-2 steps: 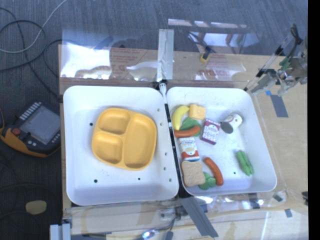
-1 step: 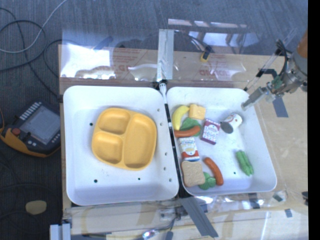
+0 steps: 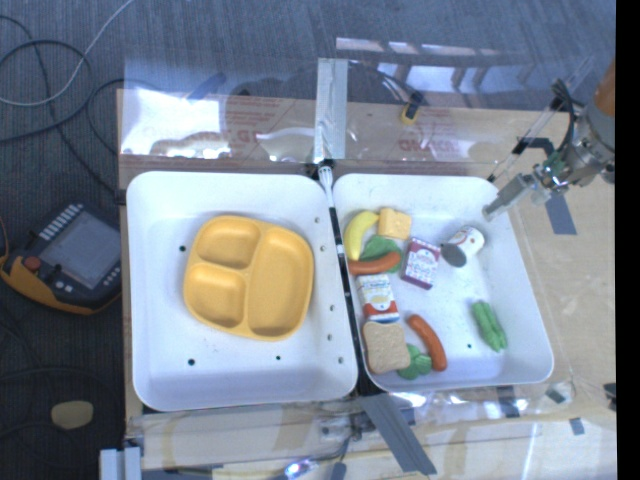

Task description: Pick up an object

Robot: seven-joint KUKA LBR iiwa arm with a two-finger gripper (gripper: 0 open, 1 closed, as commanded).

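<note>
Gripper (image 3: 520, 193) hangs over right bin's (image 3: 528, 313) upper right rim, holding nothing; fingers' state unclear; nearest object, small can (image 3: 462, 245), lies on its side just below-left, apart from gripper; green pepper (image 3: 489, 325) farther down; yellow tray (image 3: 249, 276) in left bin (image 3: 160, 368).

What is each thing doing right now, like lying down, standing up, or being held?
Yellow three-section plastic plate: flat in the left white bin, nothing on it.
Yellow toy banana: lying in the right white bin.
Small silver can: tipped on its side.
Green toy pea pod: lying apart from the pile.
Red toy sausage: lying beside the toy bread slice.
Gripper: above the right bin's far corner, holding nothing.
</note>
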